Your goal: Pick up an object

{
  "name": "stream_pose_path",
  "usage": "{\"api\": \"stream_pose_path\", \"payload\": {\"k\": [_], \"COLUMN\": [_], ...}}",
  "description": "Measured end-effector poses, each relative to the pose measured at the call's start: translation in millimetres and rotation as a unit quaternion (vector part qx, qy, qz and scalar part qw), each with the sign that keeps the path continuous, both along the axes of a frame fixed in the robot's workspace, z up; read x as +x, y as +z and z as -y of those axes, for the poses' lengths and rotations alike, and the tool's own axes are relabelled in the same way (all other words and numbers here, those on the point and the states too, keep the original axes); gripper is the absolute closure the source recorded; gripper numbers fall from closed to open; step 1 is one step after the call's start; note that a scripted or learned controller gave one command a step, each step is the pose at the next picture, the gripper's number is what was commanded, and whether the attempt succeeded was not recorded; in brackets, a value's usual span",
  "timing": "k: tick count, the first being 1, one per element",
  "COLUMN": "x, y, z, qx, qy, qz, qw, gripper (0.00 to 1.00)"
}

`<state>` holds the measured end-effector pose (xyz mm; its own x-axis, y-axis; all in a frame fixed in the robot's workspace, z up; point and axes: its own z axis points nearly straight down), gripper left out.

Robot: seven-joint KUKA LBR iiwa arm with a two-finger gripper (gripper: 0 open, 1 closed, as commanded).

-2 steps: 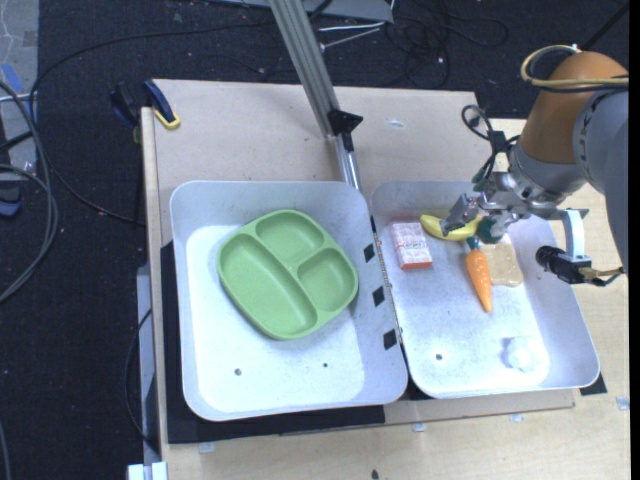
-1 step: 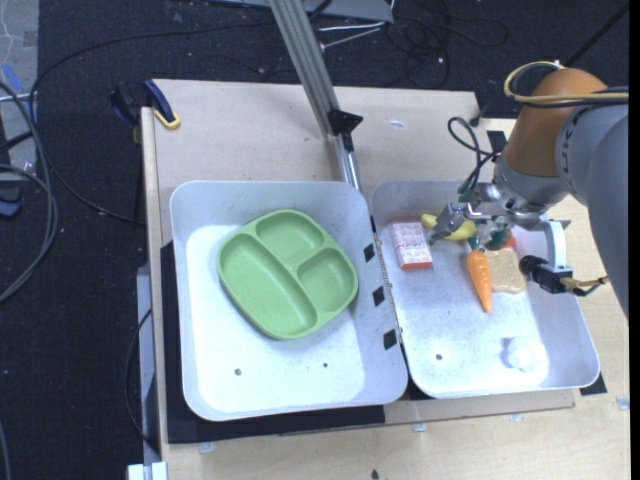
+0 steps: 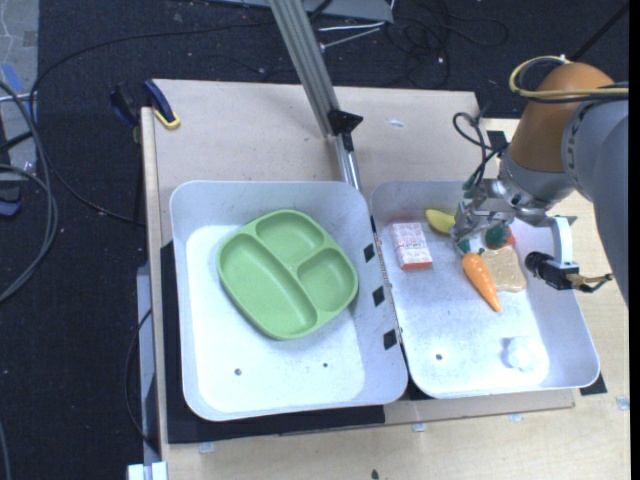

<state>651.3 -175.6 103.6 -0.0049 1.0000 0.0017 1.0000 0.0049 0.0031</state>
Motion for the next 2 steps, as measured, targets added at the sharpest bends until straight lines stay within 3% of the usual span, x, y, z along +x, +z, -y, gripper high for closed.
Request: {"api": "stream_pose_path", "payload": {"k": [2], "x": [2.6], "y": [108.1], "z": [-1.5], "qx": [-0.0016], "qy": [-0.002], "qz": [0.001], "qw": [1.0], "gripper": [1.0]}}
